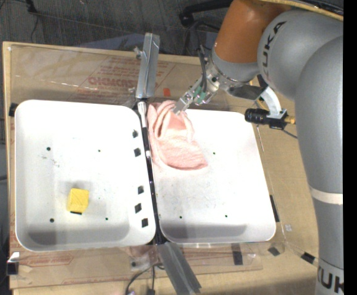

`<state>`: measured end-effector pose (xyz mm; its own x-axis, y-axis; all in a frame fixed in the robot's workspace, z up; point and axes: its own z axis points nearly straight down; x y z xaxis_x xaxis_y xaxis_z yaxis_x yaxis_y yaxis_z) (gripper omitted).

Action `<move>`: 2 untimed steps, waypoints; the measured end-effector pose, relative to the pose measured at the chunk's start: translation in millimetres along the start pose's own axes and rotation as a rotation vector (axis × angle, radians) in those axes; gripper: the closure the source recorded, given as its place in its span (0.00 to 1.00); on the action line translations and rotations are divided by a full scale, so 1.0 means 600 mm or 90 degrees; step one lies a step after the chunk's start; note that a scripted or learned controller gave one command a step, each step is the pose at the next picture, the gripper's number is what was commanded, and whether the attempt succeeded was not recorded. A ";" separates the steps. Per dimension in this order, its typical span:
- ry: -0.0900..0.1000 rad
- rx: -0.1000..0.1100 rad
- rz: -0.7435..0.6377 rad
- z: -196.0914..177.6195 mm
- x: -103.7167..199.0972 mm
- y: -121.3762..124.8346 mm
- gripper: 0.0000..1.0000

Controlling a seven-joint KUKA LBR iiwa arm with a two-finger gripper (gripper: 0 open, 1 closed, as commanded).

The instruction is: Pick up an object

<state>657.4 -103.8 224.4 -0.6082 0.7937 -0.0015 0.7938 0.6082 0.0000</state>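
From the camera view, two shallow white bins sit side by side on the surface (67, 72), which is covered by a clear sheet over brown board with faded red print. The left bin (37, 128) holds a small yellow block (78, 200) lying in its near half, left of centre, well apart from the walls. The right bin (239, 183) holds a pink cloth (178, 143), crumpled and bunched in the far left corner, close against the divider where the two bins meet. The cloth's far edge is gathered into folds and rises slightly toward the arm's tip.

The grey arm (301, 72) reaches in from the right, its orange band (243, 29) above the wrist, and slants down toward the far left corner of the right bin. The jaws (183, 106) sit right at the far upper edge of the pink cloth, touching or just over its folds. Whether the jaws are wide, narrow or pinching the fabric cannot be told at this size. A metal bar (146, 66) stands up from the far end of the divider, just left of the jaws.
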 end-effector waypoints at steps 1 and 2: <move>0.001 0.000 -0.048 -0.009 -0.036 -0.045 1.00; 0.002 0.001 -0.379 -0.038 0.002 -0.137 1.00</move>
